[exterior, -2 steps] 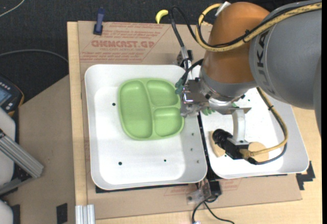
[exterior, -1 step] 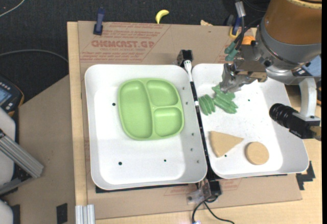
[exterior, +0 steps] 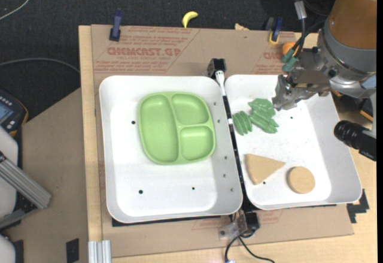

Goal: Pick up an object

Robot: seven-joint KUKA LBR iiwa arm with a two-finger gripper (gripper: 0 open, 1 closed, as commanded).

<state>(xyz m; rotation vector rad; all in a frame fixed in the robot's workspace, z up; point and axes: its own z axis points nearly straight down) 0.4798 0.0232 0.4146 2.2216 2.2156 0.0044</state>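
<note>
- Gripper (exterior: 283,102): hangs low over the far part of the right bin, at the upper right edge of the green pieces. Whether it is open or closed cannot be told, since the wrist body hides its tip. Nothing is seen held in it.
- Arm (exterior: 359,22): enters from the right, its orange band above a grey wrist. It leans in over the far right corner of the bench, which seems to suit a descent from above onto the bin's contents.
- Green leafy pieces (exterior: 256,117): a loose cluster of flat toy greens lying on the floor of the right bin, towards its left wall. Being nearest the gripper, they are judged the likely target.
- Tan wedge (exterior: 263,168) and tan round disc (exterior: 300,180): lie flat, side by side but apart, in the near part of the same bin, well clear of the gripper.
- Right bin (exterior: 335,136): shallow and white; it holds all the loose objects.
- Left bin (exterior: 119,154): carries a green divided plate (exterior: 176,127) with three compartments.
- Cardboard sheet (exterior: 149,52): lies beneath both bins, clamped at its far edge.
</note>
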